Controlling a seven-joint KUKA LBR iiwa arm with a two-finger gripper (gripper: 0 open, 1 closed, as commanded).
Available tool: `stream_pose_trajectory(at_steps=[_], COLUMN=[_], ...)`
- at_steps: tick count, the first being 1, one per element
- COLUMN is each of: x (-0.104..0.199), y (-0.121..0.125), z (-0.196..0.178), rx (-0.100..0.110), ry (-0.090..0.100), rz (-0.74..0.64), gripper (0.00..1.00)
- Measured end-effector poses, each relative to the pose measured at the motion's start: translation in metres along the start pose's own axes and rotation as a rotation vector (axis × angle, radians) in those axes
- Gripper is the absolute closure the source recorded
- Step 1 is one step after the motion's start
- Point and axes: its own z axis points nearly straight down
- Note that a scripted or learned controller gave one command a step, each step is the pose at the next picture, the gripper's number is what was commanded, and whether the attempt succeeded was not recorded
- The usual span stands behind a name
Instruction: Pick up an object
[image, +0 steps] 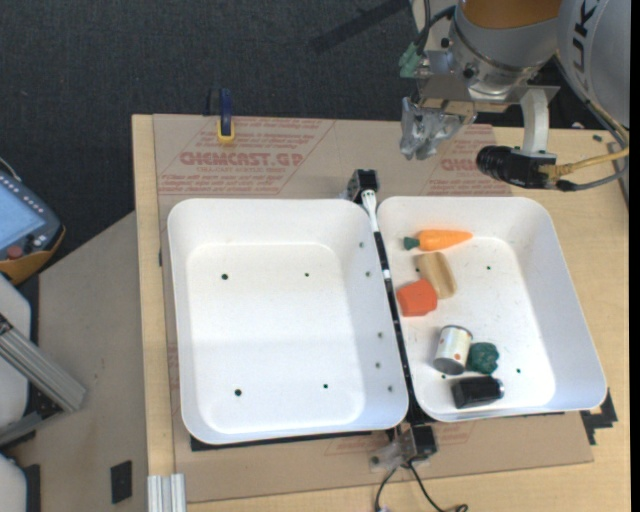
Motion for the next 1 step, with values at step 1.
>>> stream_pose_trajectory(at_steps=[1], x=[-0.0270], y=[0.0093], z=[-0.1794], rx=[-0.042], ry=[-0.003], rz=[0.007], gripper=[1.00])
